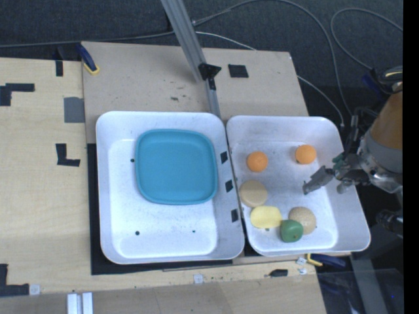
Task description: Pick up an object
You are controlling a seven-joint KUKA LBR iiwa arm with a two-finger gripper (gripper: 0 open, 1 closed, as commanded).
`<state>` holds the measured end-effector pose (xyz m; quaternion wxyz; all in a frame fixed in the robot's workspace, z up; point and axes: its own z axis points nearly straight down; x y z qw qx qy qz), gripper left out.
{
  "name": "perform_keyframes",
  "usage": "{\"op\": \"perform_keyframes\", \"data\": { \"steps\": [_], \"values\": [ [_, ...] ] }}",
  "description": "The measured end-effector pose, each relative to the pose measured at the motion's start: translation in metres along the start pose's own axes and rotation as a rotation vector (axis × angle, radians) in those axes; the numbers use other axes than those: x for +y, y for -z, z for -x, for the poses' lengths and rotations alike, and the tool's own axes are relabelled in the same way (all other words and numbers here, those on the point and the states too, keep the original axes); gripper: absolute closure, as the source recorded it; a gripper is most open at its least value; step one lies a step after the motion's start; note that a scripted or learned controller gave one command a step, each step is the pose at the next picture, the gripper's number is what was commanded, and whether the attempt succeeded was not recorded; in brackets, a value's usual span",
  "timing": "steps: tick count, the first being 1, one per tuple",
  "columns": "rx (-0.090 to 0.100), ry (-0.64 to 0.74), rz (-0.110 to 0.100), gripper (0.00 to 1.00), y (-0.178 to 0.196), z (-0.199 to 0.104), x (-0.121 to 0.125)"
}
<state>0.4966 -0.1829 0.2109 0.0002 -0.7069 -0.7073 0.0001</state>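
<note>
The right bin holds several small items: two orange balls, a beige round piece, a yellow piece, a green ball and a tan round piece. My gripper hangs over the bin's right side, above the tan piece and below-right of the second orange ball. Its fingers stand open with nothing between them. It touches none of the items.
A blue square plate lies in the left bin. A grey metal pole slants from the top down to the gap between the bins. Cables trail over the dark floor at the upper right.
</note>
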Motion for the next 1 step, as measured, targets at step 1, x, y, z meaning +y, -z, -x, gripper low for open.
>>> {"op": "perform_keyframes", "data": {
  "steps": [1],
  "values": [
    [0.001,0.0,-0.004,0.0,-0.053,-0.0053,-0.0095]
  ]
}}
